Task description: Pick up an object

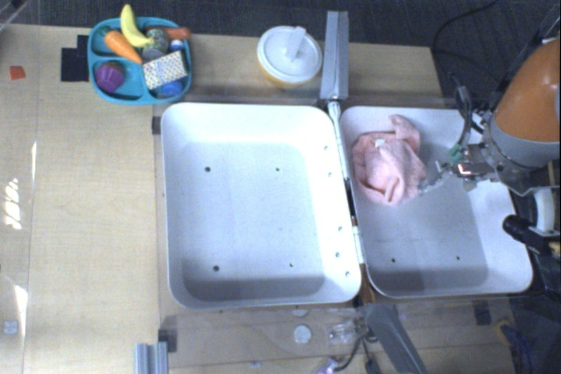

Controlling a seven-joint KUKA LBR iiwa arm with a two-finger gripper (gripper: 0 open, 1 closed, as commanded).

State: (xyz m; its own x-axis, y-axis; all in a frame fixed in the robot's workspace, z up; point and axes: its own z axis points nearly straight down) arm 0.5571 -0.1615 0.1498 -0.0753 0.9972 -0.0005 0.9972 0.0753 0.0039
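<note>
Pink cloth (388,165): soft, crumpled fabric, lumpy w/ folds, no firm outline. Lies in right bin (456,263), upper-left part, near the wall shared w/ left bin (250,206). Bunched mass runs roughly top-to-bottom of frame, slightly longer that way than across; a small flap sticks up toward upper right. No clear "front" to it.

Both bins: shallow, white, hard plastic-looking, rounded corners, small dark dots on the floors. Metal rail (334,57) stands btwn them at the far edge.

My gripper (438,178): sits low over right bin, just beside the cloth's right edge, tips pointing left toward it. Fingers thin, blurred at this res; cannot tell how far apart they are, or whether they touch the fabric. Nothing visibly btwn them. Orange band (530,105) of my arm at frame right.

Worktop (79,188): pale wood grain, smooth. Far side: blue compartment tray (99,92) w/ toy food — banana (131,27), carrot (121,45). Round white lidded container (290,55) on yellowish base next to rail.
</note>
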